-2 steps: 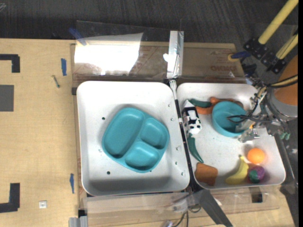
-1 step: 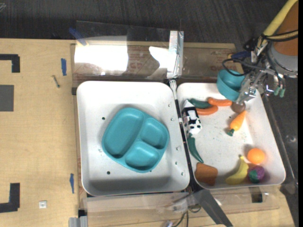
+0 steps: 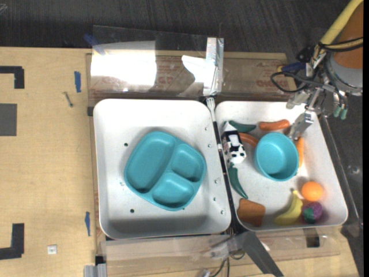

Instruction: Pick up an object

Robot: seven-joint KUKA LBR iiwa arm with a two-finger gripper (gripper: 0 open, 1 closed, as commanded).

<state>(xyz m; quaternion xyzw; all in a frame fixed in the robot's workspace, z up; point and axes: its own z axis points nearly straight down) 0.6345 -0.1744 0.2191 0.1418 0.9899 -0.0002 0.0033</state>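
Nearest you, at the front of the right bin, sit a brown wedge-shaped piece, a yellow banana, an orange ball and a small purple-and-green toy, all bunched along the near wall. Behind them you have a teal bowl, upright, with an orange sausage-shaped piece just beyond its far rim, a carrot-like piece at its right side, and a black-and-white cow toy near the divider (a green pepper-like strip trails below it). The left bin carries a teal divided plate.

Your gripper hangs over the far right corner of the right bin, beside the bowl's rim and close to the sausage piece. You cannot tell from here how far its tips are parted, and nothing is visibly caught between them.

So judge the pick as not yet done: every object lies in a bin, none lifted. What is left is the descent, the closing, and the lift.
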